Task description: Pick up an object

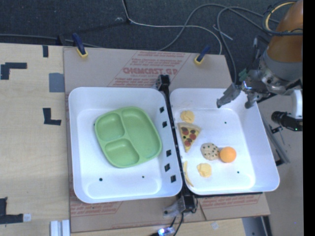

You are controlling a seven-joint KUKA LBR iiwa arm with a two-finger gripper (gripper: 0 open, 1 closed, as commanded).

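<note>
The tool (237, 96) hangs over the far right corner of the right bin (256, 136), its two fingers apart with nothing between them. The things to pick lie below and to its left in that bin: an orange ball (227, 154) touching a cookie (210, 151), a pizza slice (189, 134) near the divider, a small yellow piece (187, 116) above the slice and another yellow piece (204, 169) toward the near edge. All look like light toy food. The ball is probably the easiest, though round and likely to roll or slip; a grip across its middle suits it. The flat slice and cookie offer little edge. The left bin (78, 146) holds a green divided plate (128, 136). Both bins sit on cardboard (142, 68) on the table (29, 132), with cables (162, 28) beyond.
</note>
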